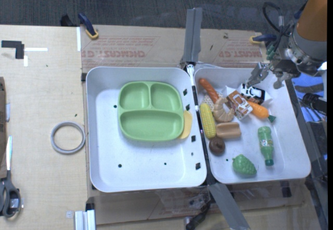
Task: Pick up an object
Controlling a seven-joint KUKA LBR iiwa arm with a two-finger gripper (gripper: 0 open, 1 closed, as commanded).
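The right bin (296, 135) holds several toy foods: an orange carrot (208, 88), a yellow corn cob (208, 120), a bread piece (223, 112), a snack packet (240, 104), a tan sausage roll (228, 130), a brown donut (217, 145), a green bottle (266, 143) and a green leafy lump (244, 165). A black-and-white item (253, 91) lies by a second carrot (258, 110). My gripper (268, 78) hangs above the bin's far right corner, just beyond the black-and-white item. It is open, with nothing between its fingers.
The left bin (104, 166) carries a green divided plate (151, 110) with a yellow piece (187, 124) at its right edge. A tape ring (67, 137) and scissors (8, 195) lie on the bench at left. A blue clamp (89, 25) sits at the back.
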